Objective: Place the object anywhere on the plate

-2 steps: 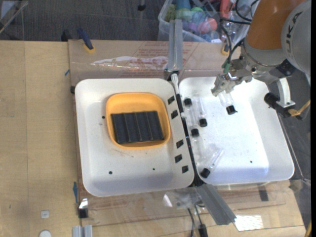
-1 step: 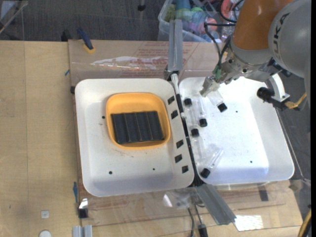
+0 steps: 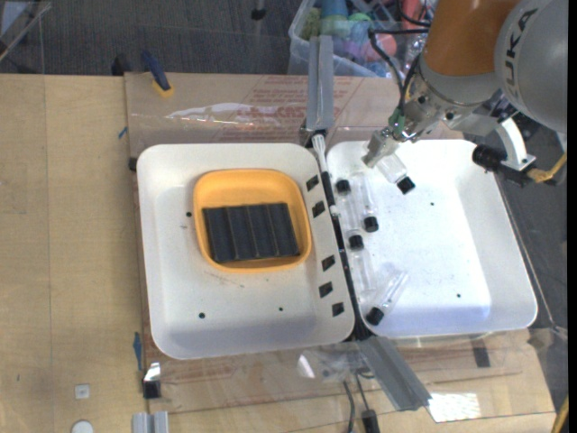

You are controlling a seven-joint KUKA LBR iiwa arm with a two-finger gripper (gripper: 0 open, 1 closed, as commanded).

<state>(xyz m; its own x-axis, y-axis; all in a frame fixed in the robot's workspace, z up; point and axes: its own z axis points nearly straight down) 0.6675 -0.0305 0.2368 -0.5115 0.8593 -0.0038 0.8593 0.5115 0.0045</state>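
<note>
1. Lying flat inside the plate (image 3: 209, 188) is a dark slab (image 3: 251, 233), the task's thing. It is looking charcoal-black and rectangular, with raised ribs running across its short side.
2. The slab is covering most of the plate's floor, and its lower edge is reaching the plate's near rim. The plate is showing orange-yellow, squarish, with rounded corners and a raised lip.
3. The plate is sitting in the left bin (image 3: 171, 287), with white bin floor showing all around it.
4. The gripper (image 3: 389, 156) is hanging well right of the plate, over the far left corner of the right bin (image 3: 451, 242). How widely it is set I cannot tell at this angle.
5. The arm (image 3: 469, 25) is reaching in from beyond the plate's upper right, its orange band showing.
6. Between plate and gripper, the two bins' raised rims are meeting along a seam (image 3: 326, 233) dotted with small black clips.
7. Just right of that seam, clear plastic pieces with black caps (image 3: 361, 233) are lying scattered.
8. Beyond the plate, past the bench, a clear tub of coloured items (image 3: 361, 7) is standing.
</note>
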